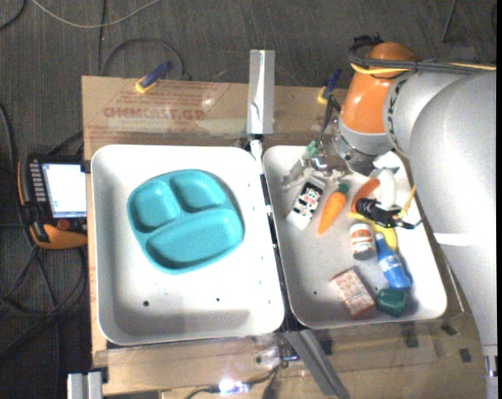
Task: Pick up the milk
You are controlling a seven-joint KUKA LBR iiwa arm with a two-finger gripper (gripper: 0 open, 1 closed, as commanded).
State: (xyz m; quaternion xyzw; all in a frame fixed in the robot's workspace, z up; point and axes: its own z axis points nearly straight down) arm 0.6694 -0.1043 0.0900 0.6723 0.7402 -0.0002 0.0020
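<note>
TARGET: small white-and-black milk carton [306,200], right bin [417,310] far-left corner | GRIPPER: two-finger gripper [316,161] just above carton, finger state undeterminable | HANDLING: likely light, stiff, smooth; grasp across narrow flat sides.

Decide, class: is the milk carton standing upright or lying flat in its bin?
Lying flat. The milk carton shows its long printed side to the overhead camera, beside the carrot in the right bin.

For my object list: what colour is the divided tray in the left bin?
The divided tray is turquoise blue, seen clearly in the camera view.
</note>
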